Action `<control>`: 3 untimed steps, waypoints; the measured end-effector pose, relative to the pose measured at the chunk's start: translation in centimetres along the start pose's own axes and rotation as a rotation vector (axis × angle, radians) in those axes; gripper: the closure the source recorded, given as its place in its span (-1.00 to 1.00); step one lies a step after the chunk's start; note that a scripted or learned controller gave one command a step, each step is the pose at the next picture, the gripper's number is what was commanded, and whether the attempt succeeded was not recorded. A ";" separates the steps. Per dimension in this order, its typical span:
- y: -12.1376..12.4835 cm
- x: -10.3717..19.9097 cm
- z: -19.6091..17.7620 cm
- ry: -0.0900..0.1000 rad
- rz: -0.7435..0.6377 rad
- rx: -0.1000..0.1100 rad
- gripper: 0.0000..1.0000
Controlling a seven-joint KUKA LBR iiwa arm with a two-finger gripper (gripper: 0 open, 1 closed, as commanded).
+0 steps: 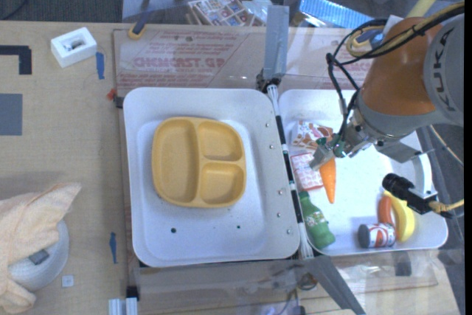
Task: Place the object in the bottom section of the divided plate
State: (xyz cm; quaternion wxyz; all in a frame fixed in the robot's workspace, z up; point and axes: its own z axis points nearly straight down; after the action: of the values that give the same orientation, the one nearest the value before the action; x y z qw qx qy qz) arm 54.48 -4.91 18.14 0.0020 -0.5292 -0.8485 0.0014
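A yellow divided plate [198, 161] is seen in a white bin [140, 122]. In the other white bin [435, 232], an orange carrot [329, 179], a green bottle [316, 219] and a yellow banana [401, 219] are seen.

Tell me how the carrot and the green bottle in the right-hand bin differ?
The carrot is orange and tapers to a point; the green bottle is green, rounder and wider. The carrot lies right under the claw, while the bottle lies farther from it, against the bin's left wall. Both lie flat in the right bin, outside the yellow divided plate.
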 end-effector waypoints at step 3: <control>14.0 7.9 -0.1 -0.003 -0.306 -0.003 -1.00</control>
State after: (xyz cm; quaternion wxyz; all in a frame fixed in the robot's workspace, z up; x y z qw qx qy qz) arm 63.57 8.32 18.18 0.0000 -0.3937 -0.9193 0.0007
